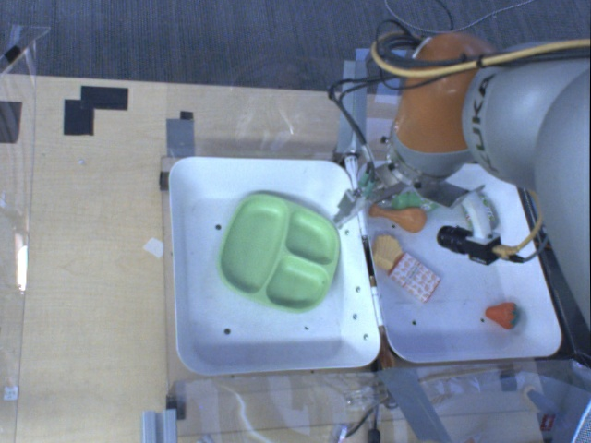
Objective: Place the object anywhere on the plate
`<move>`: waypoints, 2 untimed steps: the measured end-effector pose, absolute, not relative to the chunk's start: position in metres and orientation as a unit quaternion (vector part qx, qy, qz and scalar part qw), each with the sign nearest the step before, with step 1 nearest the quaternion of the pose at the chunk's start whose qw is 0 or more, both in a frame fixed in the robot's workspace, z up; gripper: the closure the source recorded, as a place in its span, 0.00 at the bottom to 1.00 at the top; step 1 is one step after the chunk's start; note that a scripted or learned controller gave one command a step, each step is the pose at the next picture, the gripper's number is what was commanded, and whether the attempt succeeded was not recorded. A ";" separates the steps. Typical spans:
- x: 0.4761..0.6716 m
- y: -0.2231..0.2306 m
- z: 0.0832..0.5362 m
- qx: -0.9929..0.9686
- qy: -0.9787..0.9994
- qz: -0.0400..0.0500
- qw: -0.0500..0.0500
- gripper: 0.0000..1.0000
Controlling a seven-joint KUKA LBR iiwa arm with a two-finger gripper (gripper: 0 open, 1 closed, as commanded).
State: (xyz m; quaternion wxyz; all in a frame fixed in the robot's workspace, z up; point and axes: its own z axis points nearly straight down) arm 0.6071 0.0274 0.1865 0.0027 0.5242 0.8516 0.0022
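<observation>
camera view — gripper (354,195) fingers blurred (arm (462,100) hides wrist)

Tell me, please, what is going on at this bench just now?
The grey arm reaches in from the right, its pincer low over the seam between the two bins, near the right bin's upper left corner. Just beside it lies an orange carrot-like toy. The green plate sits in the left bin with nothing on it. A cracker, a yellow piece and a strawberry-like toy lie in the right bin.
</observation>
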 end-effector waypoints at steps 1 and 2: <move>0.582 0.083 0.185 0.513 0.858 0.002 0.001 0.00; 0.583 0.083 0.197 0.512 0.859 0.003 0.003 1.00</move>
